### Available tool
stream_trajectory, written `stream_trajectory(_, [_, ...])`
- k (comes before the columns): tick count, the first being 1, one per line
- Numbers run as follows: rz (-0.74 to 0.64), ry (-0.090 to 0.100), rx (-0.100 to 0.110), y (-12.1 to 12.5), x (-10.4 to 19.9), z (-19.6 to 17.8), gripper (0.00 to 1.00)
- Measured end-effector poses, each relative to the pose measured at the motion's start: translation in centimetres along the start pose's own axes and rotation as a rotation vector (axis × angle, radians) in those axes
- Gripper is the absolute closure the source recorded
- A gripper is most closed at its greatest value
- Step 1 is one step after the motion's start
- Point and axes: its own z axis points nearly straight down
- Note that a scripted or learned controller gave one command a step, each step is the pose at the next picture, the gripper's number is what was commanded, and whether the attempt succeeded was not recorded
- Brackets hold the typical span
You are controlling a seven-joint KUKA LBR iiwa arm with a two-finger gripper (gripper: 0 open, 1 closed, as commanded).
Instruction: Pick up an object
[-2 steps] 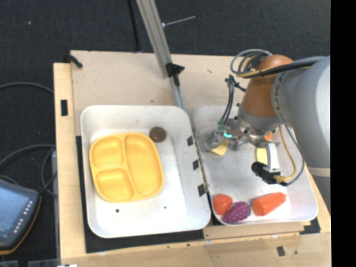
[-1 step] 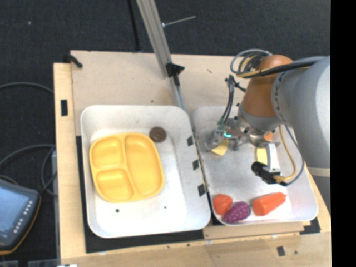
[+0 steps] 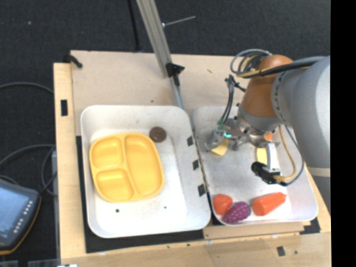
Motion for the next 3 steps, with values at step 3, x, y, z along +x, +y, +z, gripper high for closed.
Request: stream_trajectory(3, [-0.002,-0.002,0.001,2.8,-3.4,0.0,0.00])
